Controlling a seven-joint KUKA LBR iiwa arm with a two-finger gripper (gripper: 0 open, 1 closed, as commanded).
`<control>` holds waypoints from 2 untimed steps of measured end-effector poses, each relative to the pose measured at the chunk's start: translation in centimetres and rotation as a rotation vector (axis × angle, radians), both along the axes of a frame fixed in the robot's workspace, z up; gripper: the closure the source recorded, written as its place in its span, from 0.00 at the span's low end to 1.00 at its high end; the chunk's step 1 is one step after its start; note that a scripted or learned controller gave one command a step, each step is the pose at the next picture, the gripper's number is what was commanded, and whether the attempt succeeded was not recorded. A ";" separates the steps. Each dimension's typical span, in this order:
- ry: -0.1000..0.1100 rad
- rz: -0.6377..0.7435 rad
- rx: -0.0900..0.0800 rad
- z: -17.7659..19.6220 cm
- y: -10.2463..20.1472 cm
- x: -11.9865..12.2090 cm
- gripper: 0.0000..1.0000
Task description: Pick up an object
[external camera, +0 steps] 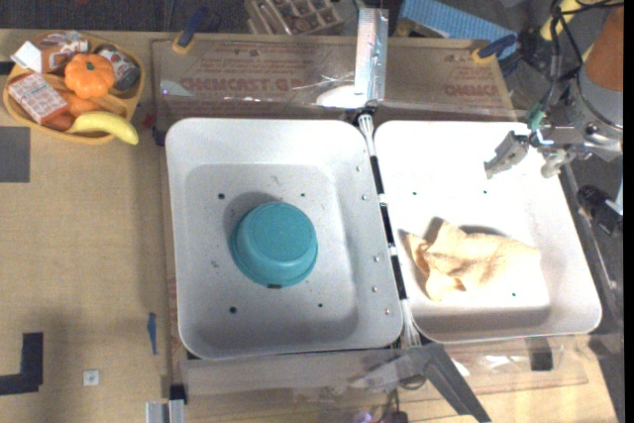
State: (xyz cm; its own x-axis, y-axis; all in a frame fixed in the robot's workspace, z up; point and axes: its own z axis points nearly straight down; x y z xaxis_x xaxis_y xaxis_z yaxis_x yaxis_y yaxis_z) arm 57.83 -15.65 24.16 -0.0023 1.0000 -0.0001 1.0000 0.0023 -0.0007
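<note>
**Cloth waits near the front of the right bin**

Cloth [474, 259], tan and crumpled, lies on the floor of the right bin [436, 154], towards the front edge and closer to the left wall than the right. It sits loosely bunched, with raised folds that should give fingers something to pinch. A teal bowl [275, 244] rests upside down in the middle of the left bin [198, 154], well apart from the cloth; its smooth dome looks harder to grip.

The gripper [527, 154] hangs over the right bin's back right corner, its jaws spread and holding nothing. The bare bin floor between it and the cloth leaves open room to travel forward and down. The cloth's left end lies near the wall between the bins, so its middle probably offers the safer approach.
</note>
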 end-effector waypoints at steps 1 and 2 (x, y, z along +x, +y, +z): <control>-0.008 -0.020 -0.001 -14.6 1.3 -6.3 0.00; -0.002 0.009 -0.001 -13.3 -3.2 -5.7 0.00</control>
State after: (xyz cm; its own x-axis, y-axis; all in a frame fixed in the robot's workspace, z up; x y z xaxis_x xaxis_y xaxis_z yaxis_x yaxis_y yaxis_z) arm 52.18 -18.85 10.86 -0.0112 0.9999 -0.0011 0.9999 0.0112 0.0017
